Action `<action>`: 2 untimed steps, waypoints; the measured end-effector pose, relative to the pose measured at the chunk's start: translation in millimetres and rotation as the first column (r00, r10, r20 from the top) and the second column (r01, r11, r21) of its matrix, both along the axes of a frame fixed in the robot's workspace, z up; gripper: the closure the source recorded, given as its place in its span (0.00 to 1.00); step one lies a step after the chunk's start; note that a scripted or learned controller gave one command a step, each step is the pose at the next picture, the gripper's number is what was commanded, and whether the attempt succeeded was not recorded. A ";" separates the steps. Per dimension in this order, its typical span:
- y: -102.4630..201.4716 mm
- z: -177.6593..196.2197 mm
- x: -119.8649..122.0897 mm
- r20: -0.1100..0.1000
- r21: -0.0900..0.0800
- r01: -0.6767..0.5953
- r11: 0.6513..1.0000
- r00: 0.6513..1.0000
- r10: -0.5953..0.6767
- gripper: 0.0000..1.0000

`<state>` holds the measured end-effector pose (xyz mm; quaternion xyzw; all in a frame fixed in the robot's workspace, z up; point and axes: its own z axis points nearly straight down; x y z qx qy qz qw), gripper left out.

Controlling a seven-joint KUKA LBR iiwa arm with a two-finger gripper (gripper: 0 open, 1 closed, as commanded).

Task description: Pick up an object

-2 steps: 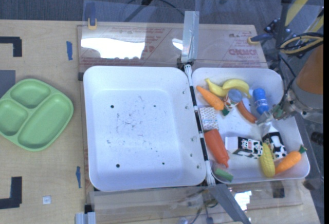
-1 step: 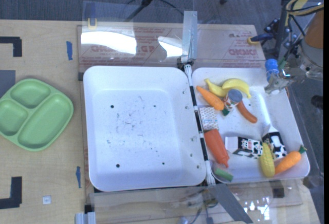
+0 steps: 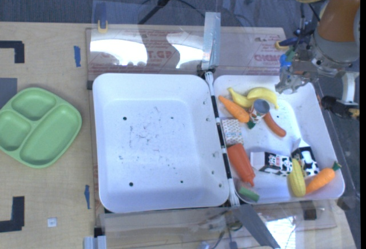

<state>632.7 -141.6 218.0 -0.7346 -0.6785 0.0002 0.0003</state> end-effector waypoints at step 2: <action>13.8 -9.3 26.5 0.001 -0.001 0.207 0.978 0.978 -0.207 1.00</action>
